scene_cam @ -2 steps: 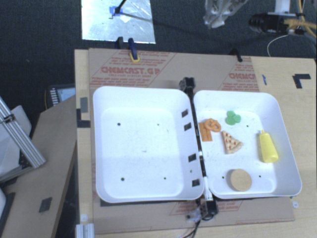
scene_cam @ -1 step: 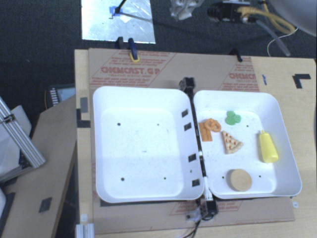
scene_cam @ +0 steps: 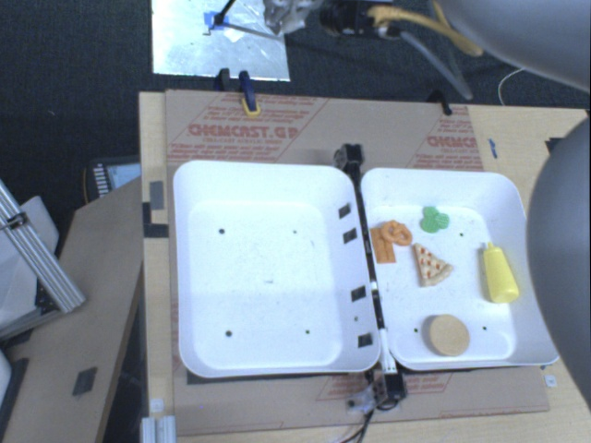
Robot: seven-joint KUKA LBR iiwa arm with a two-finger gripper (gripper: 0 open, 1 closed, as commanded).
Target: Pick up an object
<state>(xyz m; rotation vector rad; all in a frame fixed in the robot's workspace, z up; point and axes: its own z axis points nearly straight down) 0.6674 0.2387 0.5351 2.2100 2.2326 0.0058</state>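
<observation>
Two white bins side by side on a worktop [scene_cam: 157, 275], toy food lying in the right one.

The left bin [scene_cam: 254, 266] sits on a brown sheet [scene_cam: 305, 123] printed in red with "CHEMCAST GP", readable behind it and repeated at a slant behind the right bin [scene_cam: 489, 197]. In the right bin, from its left wall: an orange strip [scene_cam: 382, 245] touching a pretzel [scene_cam: 398, 233], a pizza slice [scene_cam: 430, 265] just below them, a green piece [scene_cam: 434, 219] near the back, a round tan biscuit [scene_cam: 447, 334] near the front wall, and a yellow bottle [scene_cam: 500, 272] lying toward the right wall. The grey arm [scene_cam: 554, 26] crosses the upper right; whether the hand is apart or together cannot be told.
</observation>
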